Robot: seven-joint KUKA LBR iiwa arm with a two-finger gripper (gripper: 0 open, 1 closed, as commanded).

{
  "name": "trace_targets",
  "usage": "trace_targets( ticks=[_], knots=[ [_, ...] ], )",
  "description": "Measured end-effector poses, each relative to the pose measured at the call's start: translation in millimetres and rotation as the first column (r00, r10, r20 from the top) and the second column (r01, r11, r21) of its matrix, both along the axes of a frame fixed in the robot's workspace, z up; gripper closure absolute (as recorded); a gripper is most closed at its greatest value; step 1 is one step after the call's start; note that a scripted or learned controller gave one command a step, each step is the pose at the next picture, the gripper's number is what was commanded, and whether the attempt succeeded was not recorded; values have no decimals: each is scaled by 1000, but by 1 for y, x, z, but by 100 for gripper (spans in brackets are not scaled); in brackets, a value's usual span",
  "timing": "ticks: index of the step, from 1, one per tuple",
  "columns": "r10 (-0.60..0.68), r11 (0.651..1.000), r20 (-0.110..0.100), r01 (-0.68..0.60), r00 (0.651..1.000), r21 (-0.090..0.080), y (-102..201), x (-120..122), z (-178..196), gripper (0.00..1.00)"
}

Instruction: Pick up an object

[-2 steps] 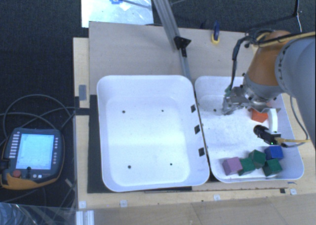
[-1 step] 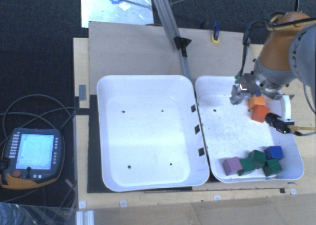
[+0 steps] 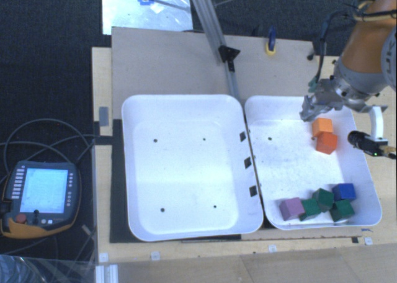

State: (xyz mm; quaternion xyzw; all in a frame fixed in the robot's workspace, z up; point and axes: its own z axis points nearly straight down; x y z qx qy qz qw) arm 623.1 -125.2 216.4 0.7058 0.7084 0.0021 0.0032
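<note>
Two orange blocks (image 3: 324,134) sat touching near the right bin's (image 3: 291,151) far side, while pink (image 3: 290,208), green (image 3: 322,200), dark green (image 3: 341,212) and blue (image 3: 344,191) blocks clustered along its near edge.

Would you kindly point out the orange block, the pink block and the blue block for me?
orange block (image 3: 324,134): camera view, point on its front face.
pink block (image 3: 290,208): camera view, point on its top face.
blue block (image 3: 344,191): camera view, point on its top face.
</note>
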Motion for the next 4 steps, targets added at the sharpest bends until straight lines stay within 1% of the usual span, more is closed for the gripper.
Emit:
trace_targets(
  ticks=[1, 2, 3, 4],
  knots=[
    [1, 1000, -2, -1, 1000, 1, 0, 1, 33, 100],
    [5, 1000, -8, -5, 1000, 3, 51, -19, 23, 100],
    [7, 1000, -6, -7, 1000, 4, 98, -30, 32, 100],
    [8, 1000, -8, -8, 1000, 5, 159, -43, 22, 100]
  ],
)
